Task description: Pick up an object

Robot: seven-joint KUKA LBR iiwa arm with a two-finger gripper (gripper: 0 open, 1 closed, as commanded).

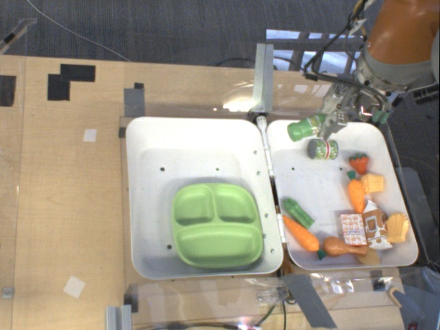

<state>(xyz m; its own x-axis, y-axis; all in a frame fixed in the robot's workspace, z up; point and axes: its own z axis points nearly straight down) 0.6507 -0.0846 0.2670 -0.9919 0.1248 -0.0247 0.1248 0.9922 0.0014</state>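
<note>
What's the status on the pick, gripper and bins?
Gripper low over right bin, far end. Green bottle and can right beside it, nothing seen held. Green plate in left bin.

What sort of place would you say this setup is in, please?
Probably a robotics lab's pick-and-place test bench: two shallow white bins side by side, toy food like a plastic carrot, and a robot arm reaching in.

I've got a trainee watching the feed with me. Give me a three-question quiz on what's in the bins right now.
1. True or false: the green divided plate lies in the left bin.
2. Which lies nearest the gripper? A) green bottle B) milk carton C) long carrot
3. Fill in: the toy food lies in the ____ bin.

Key: 1 true; 2 A; 3 right.
</note>
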